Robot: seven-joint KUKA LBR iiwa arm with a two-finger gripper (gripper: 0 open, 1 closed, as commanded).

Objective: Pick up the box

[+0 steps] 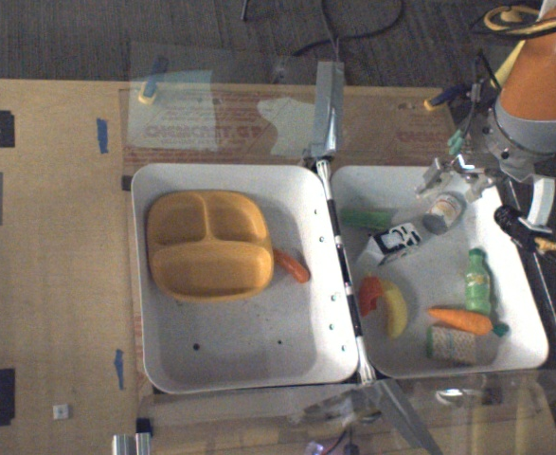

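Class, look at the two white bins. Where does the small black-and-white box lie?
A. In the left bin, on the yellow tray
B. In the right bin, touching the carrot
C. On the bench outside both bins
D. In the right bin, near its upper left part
D: the box lies in the right bin, upper left, apart from the carrot lower down.

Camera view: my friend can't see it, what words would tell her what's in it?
A grey robot arm's gripper hangs over the right white bin, near a small black-and-white box, a green plastic bottle and an orange toy carrot. The left white bin holds an orange plastic divided tray.
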